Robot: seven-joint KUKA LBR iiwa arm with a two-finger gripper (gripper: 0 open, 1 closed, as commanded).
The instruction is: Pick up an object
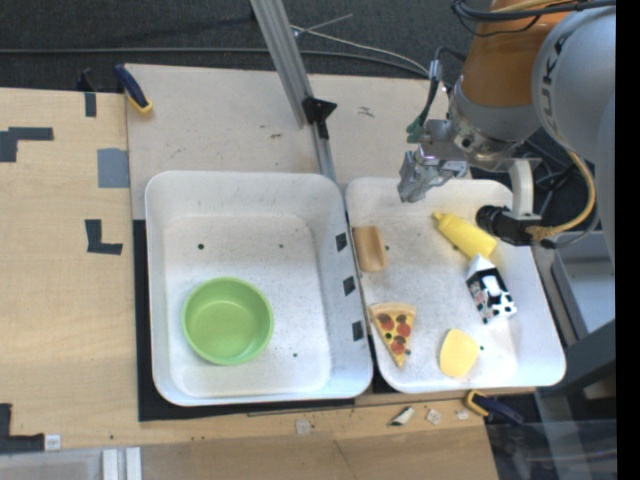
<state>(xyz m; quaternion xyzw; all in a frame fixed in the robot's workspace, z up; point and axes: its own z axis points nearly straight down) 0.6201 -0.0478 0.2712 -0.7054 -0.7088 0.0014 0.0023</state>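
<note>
My gripper [413,187] hangs over the far left part of the right bin [530,368], with nothing visible between its fingers. Below it in that bin lie a brown bread-like block [369,248], a yellow mustard bottle [464,234], a black-and-white cow-patterned carton [489,294], a pizza slice [393,332] and a yellow rounded piece [459,354]. The bread block is the closest to the gripper, a little nearer the camera and to its left. A green bowl [228,320] sits in the left bin [165,198].
A slanted metal pole [290,68] with a black clamp crosses behind the bins. A yellow-and-blue clamp [133,89] lies at the bench's far left corner. Small debris lies by the front edge near another clamp [485,405]. The arm's orange band and cables fill the upper right.
</note>
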